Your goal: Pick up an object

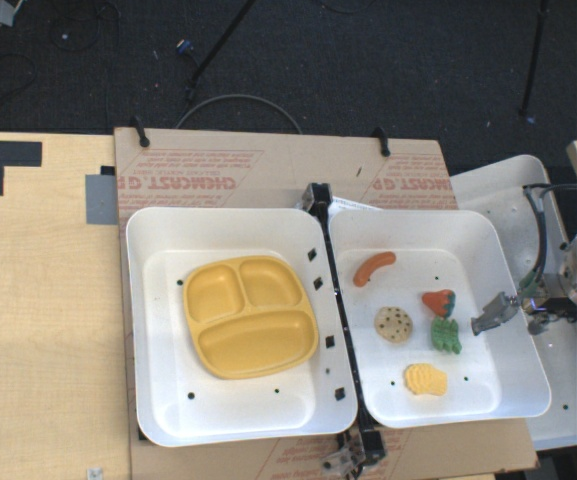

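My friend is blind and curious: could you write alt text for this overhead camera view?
A gripper reaches into the right bin near a toy sausage, cookie, strawberry, green piece and corn. The left bin holds a yellow tray.

A robotics lab is suggested. Two white bins (pixel 148 268) are set side by side on a cardboard sheet (pixel 268 173) clamped to a pale wooden surface (pixel 38 318), with black clips (pixel 330 343) fixed along the seam between them. Toy food is laid out in the right bin and a yellow divided tray (pixel 251 315) in the left. Dark carpet (pixel 368 58) is seen behind, crossed by loose cables (pixel 238 108) and stand legs (pixel 223 33). Black tape patches (pixel 3 163) are stuck to the surface. Wired hardware (pixel 548 298) is mounted at the right.
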`<action>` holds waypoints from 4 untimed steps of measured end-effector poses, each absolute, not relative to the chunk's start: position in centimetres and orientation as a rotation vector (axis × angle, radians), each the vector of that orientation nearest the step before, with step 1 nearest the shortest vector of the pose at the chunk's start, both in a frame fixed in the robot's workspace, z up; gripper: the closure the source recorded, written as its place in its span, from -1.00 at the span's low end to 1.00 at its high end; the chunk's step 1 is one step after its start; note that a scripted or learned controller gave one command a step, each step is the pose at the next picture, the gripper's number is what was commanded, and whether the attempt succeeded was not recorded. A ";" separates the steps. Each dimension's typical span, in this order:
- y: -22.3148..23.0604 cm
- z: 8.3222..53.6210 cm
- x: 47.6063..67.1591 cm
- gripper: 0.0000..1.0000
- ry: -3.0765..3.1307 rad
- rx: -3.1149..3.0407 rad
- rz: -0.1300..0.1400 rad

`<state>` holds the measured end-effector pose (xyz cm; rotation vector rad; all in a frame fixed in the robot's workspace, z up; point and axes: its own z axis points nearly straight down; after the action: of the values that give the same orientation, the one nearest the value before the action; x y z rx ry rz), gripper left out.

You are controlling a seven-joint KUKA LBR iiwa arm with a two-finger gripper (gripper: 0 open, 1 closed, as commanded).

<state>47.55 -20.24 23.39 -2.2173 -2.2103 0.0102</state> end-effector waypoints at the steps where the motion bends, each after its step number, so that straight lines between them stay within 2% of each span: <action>1: -20.2 23.9 47.8 -1.00 -2.221 -2.221 0.002; 4: -20.5 8.7 48.7 -1.00 -2.217 -2.219 0.002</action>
<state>48.65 -20.50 8.70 -2.2192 -2.2171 0.0023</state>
